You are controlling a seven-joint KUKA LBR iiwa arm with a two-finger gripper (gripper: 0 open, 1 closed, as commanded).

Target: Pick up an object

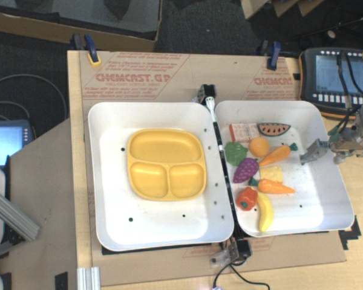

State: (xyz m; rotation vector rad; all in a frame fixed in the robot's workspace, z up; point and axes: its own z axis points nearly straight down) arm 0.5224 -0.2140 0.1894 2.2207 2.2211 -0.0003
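Note:
The right bin [327,213] holds several toy foods: a watermelon slice [273,128], an orange [259,146], two carrots [274,156] [276,188], a green pepper [235,153], purple grapes [246,170], a yellow cheese block [272,174], a red pepper [247,198], a banana [265,212] and a red-and-white packet [242,132]. My gripper [313,152] hangs over the right side of this bin, just right of the upper carrot and apart from it. I see nothing held in it.
The left bin [109,210] contains a yellow divided plate [167,164]. A black divider rail [218,150] runs between the bins. A tablet-like pendant [334,77] lies at the back right. Blue clamps [92,48] [272,53] hold the brown board's rear edge.

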